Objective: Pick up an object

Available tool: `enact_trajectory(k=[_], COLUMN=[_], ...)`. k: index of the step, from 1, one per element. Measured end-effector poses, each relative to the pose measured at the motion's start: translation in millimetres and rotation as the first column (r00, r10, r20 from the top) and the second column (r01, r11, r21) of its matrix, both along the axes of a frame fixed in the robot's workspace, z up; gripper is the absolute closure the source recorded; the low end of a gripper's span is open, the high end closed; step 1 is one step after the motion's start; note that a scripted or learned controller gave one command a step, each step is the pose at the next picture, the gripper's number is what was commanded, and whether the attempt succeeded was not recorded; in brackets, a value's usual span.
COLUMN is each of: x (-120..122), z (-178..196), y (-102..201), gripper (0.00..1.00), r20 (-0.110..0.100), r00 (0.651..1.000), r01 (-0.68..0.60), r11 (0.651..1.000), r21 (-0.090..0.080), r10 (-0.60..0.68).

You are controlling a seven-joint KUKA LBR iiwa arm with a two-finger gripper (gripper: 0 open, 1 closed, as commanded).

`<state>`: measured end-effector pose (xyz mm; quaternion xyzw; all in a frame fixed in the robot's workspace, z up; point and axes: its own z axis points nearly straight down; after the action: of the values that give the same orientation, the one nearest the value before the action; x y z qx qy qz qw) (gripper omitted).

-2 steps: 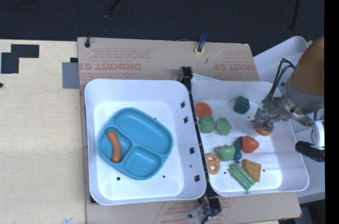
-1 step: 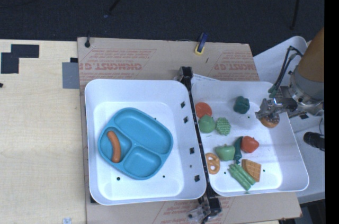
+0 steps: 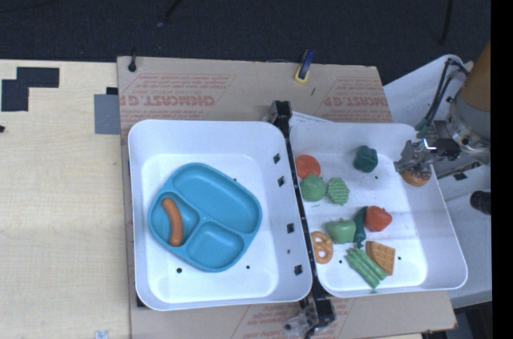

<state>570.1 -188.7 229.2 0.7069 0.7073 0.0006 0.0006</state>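
Desk (image 3: 56, 193): pale wood surface, carrying a brown cardboard sheet (image 3: 240, 93) on which two shallow white bins sit side by side.

Left bin (image 3: 160, 145): holds one blue divided plate (image 3: 216, 209). An orange-brown sausage (image 3: 172, 220) lies in the plate's left compartment.

Right bin (image 3: 437, 249): holds the loose toy foods.
- Orange-red round piece (image 3: 307, 166), near the divider between the bins.
- Green round piece (image 3: 313, 188), just below it, touching a lighter green knobbly piece (image 3: 338, 191).
- Dark teal piece (image 3: 365, 159), toward the bin's far edge, apart from the rest.
- Green pepper-like piece (image 3: 341, 231), mid-bin, beside a red piece (image 3: 377, 219) with a dark green stem.
- Pretzel (image 3: 322, 247), near the divider toward the bin's near edge.
- Long green pod (image 3: 365, 267) and an orange waffle-textured wedge (image 3: 381, 256), touching, near the bin's near edge.
- Small orange-brown round piece (image 3: 416, 178), at the bin's right edge, directly under the hand.

Hand (image 3: 415, 161): over the right edge of the right bin, at the small orange-brown piece. The fingers are too blurred and small to tell whether they are spread or pressed together, or whether the piece sits between them.

Blue and yellow clip (image 3: 304, 66): at the far edge of the cardboard.
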Motion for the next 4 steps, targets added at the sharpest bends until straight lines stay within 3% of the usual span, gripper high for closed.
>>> enact_trajectory(k=[1,3,4], x=[28,52,46], z=[1,7,7], y=[47,141,133], gripper=[1.00,1.00,1.00], r20=[-0.001,-0.003,-0.005], r00=[1.000,1.000,1.000], r01=[-0.004,-0.004,0.002], r11=[1.000,1.000,1.000], r21=[0.002,0.002,0.000], r10=[0.004,0.004,-0.002])
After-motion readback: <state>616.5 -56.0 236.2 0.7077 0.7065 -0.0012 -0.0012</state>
